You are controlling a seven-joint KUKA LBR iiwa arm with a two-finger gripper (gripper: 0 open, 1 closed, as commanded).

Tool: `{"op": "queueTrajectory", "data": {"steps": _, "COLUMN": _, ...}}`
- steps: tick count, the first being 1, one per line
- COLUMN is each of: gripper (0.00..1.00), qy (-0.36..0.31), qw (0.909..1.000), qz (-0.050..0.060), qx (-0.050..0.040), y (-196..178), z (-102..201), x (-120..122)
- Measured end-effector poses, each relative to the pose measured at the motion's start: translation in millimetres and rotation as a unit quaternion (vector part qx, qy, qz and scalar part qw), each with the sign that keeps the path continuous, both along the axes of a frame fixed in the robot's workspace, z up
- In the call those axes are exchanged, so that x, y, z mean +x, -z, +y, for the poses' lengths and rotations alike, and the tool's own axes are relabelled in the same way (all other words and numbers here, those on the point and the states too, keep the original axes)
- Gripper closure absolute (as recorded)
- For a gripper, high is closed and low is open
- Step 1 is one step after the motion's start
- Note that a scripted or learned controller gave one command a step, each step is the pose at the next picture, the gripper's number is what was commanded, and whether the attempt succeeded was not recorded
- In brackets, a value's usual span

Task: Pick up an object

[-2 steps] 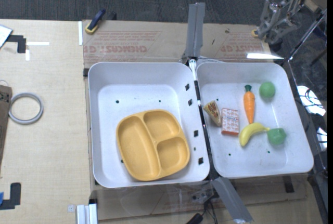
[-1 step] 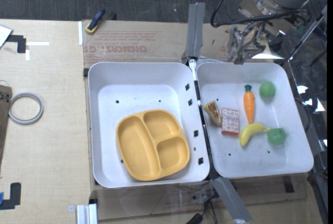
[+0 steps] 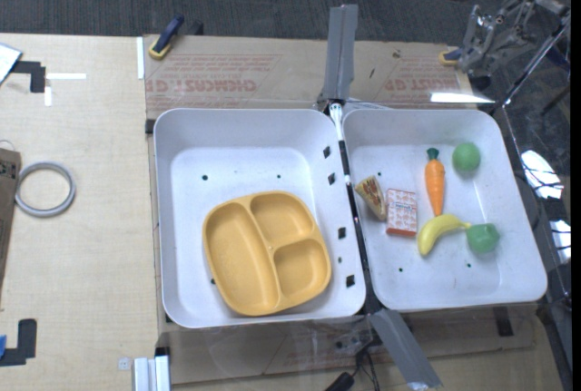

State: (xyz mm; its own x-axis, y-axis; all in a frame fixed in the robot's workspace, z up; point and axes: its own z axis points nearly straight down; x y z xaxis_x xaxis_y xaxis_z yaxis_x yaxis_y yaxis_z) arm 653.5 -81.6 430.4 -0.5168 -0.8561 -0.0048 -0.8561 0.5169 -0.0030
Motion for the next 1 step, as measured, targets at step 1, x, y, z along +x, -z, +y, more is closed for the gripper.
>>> {"op": "queueTrajectory", "data": {"steps": 1, "gripper": 1.00, "qy": -0.102, "qw": 0.9948, "qz": 0.001, "qx": 0.0000, "y": 98.1, "z": 33.6, "x": 6.4}}
